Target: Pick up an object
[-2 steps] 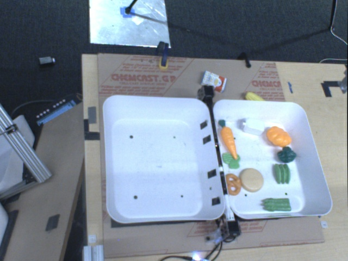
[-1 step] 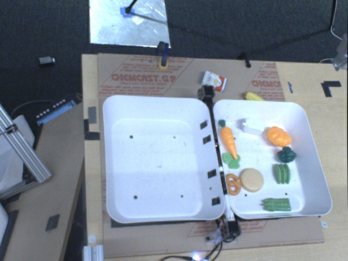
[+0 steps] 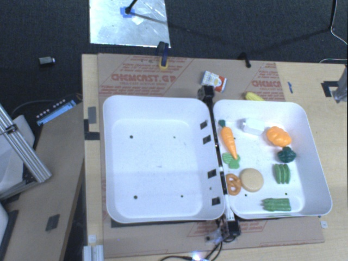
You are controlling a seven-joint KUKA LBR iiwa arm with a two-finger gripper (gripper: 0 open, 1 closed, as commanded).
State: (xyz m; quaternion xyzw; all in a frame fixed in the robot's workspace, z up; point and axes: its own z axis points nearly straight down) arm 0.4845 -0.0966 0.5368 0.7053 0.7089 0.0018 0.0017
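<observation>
The carrot (image 3: 229,140) lies in the right bin (image 3: 318,167), long axis running near-to-far, well left of the grey arm tip (image 3: 341,87), whose grip I cannot tell

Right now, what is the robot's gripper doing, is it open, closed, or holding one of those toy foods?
Gripper: cannot be told from the camera view. The carrot and the other toys lie in the right bin.
</observation>
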